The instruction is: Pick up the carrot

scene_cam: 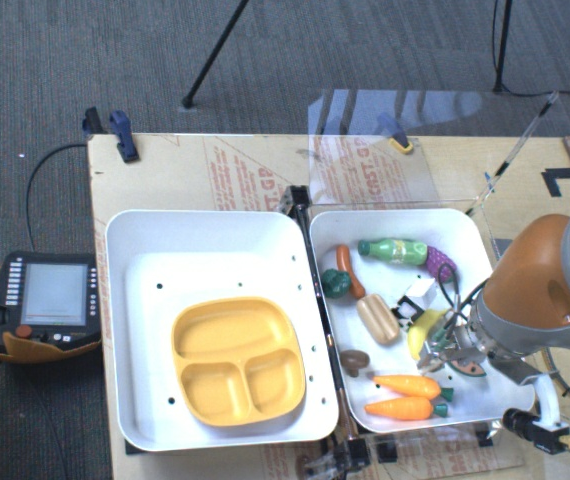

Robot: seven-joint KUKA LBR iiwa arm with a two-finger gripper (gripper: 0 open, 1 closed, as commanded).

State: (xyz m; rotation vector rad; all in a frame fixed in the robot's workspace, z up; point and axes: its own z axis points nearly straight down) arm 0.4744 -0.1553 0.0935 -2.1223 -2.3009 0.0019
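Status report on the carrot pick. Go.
Gripper low in right bin, above carrots. Two carrots lying unheld. Banana crowds gripper.

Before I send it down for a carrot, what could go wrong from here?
Two carrots lie side by side near the right bin's front wall, so the gripper could nudge one while closing on the other, or straddle both. The wall beside the lower carrot may block a finger. The gripper sits amid clutter: a yellow piece and a hot dog lie close by and could get knocked.
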